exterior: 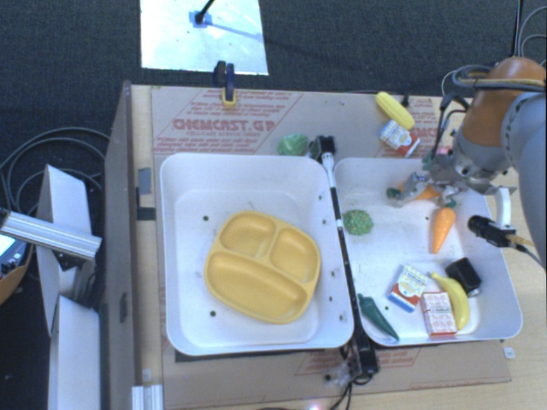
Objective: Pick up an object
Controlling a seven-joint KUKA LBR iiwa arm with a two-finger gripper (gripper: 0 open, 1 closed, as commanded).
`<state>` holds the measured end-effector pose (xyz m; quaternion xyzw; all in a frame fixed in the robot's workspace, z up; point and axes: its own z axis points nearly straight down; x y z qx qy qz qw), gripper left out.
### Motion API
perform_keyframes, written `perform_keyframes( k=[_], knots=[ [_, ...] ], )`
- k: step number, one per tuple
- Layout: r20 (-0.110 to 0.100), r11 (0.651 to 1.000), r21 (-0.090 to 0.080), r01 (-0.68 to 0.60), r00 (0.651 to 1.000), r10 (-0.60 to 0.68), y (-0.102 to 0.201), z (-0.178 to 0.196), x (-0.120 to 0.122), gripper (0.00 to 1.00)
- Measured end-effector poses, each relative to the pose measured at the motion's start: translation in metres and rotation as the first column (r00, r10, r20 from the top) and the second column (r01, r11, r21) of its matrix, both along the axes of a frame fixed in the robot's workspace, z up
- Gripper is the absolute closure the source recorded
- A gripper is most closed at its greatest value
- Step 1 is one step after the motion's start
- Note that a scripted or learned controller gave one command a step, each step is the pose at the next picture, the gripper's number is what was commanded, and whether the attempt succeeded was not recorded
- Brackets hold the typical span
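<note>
My gripper (414, 188) is low over the far part of the right bin (513, 319), with the grey arm and its orange band (494, 114) coming in from the right. A small orange item (426, 194) lies right at the gripper's tip; whether it is held is unclear. An orange carrot (442, 227) lies just below and to the right of the gripper. A green leafy ball (357, 222) sits at the bin's left side. Near the front lie a banana (455, 298), two small cartons (411, 287) (438, 313), a black block (466, 274) and a dark green vegetable (376, 318).
The left bin (184, 229) holds a yellow divided plate (263, 266). On the cardboard behind the bins lie a corn cob (395, 109), a small carton (398, 137) and a green item (294, 144). A black clamp (323, 149) sits at the bins' shared wall.
</note>
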<state>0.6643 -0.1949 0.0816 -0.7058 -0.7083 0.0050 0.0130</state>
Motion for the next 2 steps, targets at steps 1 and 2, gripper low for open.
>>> perform_keyframes(
  k=[1, 2],
  knots=[
    [0.039, 1.0, -0.016, 0.003, 0.999, -0.003, -0.013, 0.154, -0.015, 0.0],
    [0.021, 1.0, -0.01, 0.004, 1.0, -0.003, -0.011, 0.069, -0.054, 0.0]
  ],
)
